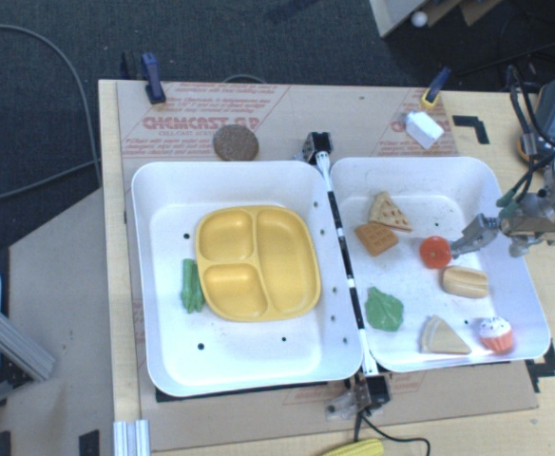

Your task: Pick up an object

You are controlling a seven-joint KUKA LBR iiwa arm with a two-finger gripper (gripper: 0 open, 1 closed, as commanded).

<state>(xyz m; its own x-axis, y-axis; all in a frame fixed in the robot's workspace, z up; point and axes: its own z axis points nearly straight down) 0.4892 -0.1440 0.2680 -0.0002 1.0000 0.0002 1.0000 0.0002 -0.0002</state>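
My gripper (464,242) reaches in over the right rim of the right bin (506,190), low and pointing left. Its tip sits just right of a small red tomato (435,252) and just above a tan bread roll (465,281); nothing shows in its grasp. Further left in that bin lie a brown waffle square (376,238) and a triangular sandwich piece (389,211). Near the front are a green leafy piece (384,309), a pale wedge slice (443,336) and a small cupcake (495,332).
The left bin (154,198) holds a yellow divided plate (257,260) and a green pea pod (192,285). Behind the bins on the bench are a brown disc (236,143), a white block (424,128) and two blue clamps (151,77).
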